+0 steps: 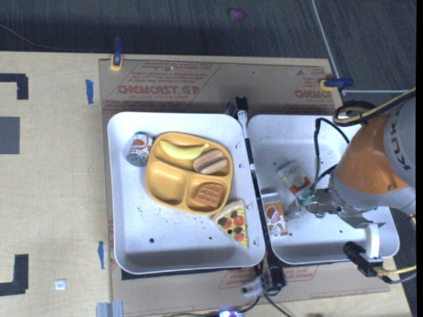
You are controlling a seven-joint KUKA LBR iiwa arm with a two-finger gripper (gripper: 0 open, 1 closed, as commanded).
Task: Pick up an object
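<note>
I've got the gripper (305, 202) low in the right bin (291, 249), arm reaching in from the right. I can't tell the finger state: the wrist and orange band cover most of it and the tip is a dark blur.

Candidates close to the tip:
- small orange-and-white carton (275, 219), lying flat just left of and slightly below the fingers. Touching or just apart, I can't call it.
- clear crumpled wrapper (290, 174) with a red bit, just above the fingers and apart from them.

My read is the arm is angled toward the carton, since that's the nearest thing. Nothing visibly sits between the fingers, so I won't call a grasp.

Well left of the fingers, in the left bin (125, 243): yellow divided tray (166, 180) holding a banana (180, 151), hot dog (210, 162) and waffle (209, 193). A can (139, 149) touches its far-left edge; a pizza slice (234, 223) lies by its near corner.

Whatever sits under the wrist is hidden.
</note>
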